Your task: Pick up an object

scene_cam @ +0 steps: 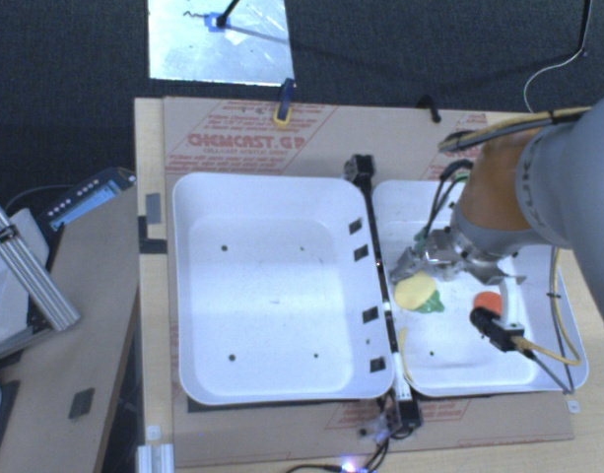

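Note:
In the right bin [449, 372] a yellow object [414, 292] lies near the left wall, with a small green piece [435, 304] touching its right side. An orange-red object [489, 301] lies further right, beside a black part of the arm's hardware. My gripper [420, 266] hangs low over the right bin, just above the yellow object's upper edge. The grey arm with its orange band [494, 185] reaches in from the right and hides the bin's back right part.
The left bin [198, 264] stands beside the right one, with a black divider strip [375, 264] between them. Both rest on a cardboard sheet [242, 136]. Yellow cables [563, 348] loop over the right bin's right rim.

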Robot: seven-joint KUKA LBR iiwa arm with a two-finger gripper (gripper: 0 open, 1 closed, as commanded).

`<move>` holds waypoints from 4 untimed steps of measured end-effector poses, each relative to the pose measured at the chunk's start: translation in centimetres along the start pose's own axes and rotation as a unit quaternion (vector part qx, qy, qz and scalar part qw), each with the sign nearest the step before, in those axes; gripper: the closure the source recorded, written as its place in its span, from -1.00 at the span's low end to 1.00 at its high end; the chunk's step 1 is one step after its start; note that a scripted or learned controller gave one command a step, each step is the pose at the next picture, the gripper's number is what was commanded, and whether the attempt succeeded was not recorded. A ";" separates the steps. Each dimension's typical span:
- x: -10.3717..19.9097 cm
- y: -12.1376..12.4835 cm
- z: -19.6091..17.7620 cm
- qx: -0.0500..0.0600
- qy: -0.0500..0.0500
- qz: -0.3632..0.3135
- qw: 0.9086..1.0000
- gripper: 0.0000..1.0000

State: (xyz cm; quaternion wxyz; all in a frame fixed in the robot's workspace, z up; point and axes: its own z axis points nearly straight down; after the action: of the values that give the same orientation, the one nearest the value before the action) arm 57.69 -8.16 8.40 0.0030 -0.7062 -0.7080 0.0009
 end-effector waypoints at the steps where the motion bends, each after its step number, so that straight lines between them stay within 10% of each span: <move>1: -0.3 0.4 -1.1 -0.004 -0.001 0.000 1.000 1.00; 3: 2.2 5.2 -35.4 -0.013 -0.003 -0.003 1.000 1.00; 4: -0.4 9.0 -39.4 -0.008 -0.003 0.001 1.000 1.00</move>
State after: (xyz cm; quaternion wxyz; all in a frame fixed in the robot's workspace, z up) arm 66.95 -8.69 47.72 -0.0045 -0.7066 -0.7076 -0.0026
